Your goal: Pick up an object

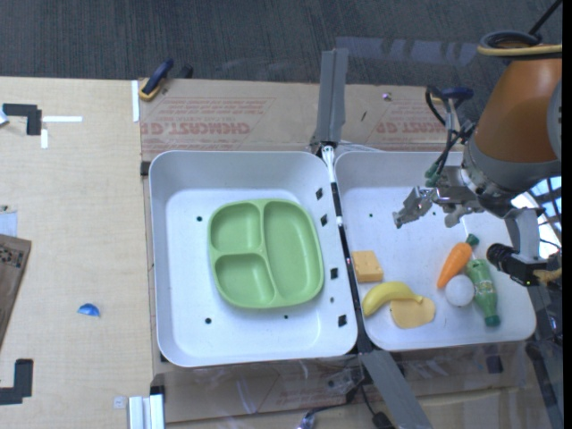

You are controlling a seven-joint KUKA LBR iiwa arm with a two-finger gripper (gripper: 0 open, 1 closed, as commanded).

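Camera view showed two shallow white bins side by side on the bench. The left bin (170,239) contained a green divided plate (266,253) with three compartments, lying flat near the bin's centre. The right bin (375,204) contained the loose objects, all grouped in its near half. A tan block (367,265) lay close to the divider between the bins. A banana (386,296) lay just in front of the block, touching a flat yellow-orange piece (414,312) on its right. A carrot (454,264) lay tilted further right, with a white ball (459,291) just below its lower end. A green bottle (483,290) lay beside the ball, near the bin's right wall.

The arm (523,114) reached in from the right, above the far right portion of the right bin. The gripper (413,209) was positioned over bare bin floor in the far half of the right bin, apart from every object. Nothing was seen between its fingers. Whether the fingers were apart or together could not be determined at that angle.

A blue-and-yellow tool (157,78) lay on the cardboard sheet (232,114) behind the left bin.
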